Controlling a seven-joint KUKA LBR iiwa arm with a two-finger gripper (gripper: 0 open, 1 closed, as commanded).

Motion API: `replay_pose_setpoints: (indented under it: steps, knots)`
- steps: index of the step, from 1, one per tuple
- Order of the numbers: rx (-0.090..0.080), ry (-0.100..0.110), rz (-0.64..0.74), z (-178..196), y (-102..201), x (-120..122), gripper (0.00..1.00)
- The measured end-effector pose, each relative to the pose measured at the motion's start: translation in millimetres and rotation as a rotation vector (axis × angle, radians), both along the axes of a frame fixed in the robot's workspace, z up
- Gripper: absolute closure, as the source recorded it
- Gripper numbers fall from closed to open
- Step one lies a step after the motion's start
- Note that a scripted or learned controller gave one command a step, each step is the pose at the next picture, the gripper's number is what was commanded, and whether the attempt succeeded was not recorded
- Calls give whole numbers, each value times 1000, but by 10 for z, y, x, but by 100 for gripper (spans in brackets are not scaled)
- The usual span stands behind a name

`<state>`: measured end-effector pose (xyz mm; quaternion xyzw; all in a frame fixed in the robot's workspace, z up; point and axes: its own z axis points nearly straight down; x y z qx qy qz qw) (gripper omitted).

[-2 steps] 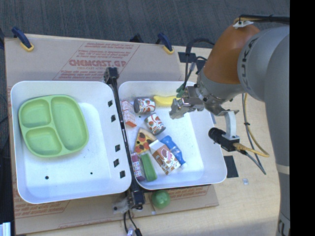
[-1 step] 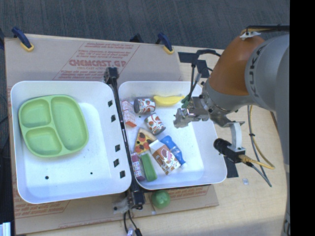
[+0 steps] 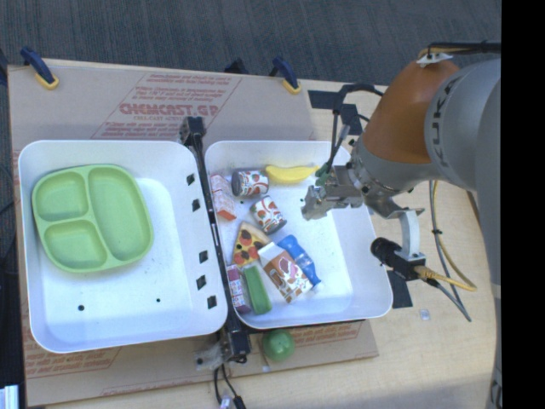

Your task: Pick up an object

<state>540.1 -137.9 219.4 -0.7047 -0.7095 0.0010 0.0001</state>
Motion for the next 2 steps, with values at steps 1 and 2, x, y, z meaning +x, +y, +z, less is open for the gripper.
replay_pose_setpoints:
  steps: [1,2]
  knots:
    - [2,0,0,371,511,-295,100]
    - [0,2,-1,-47,154,79,100]
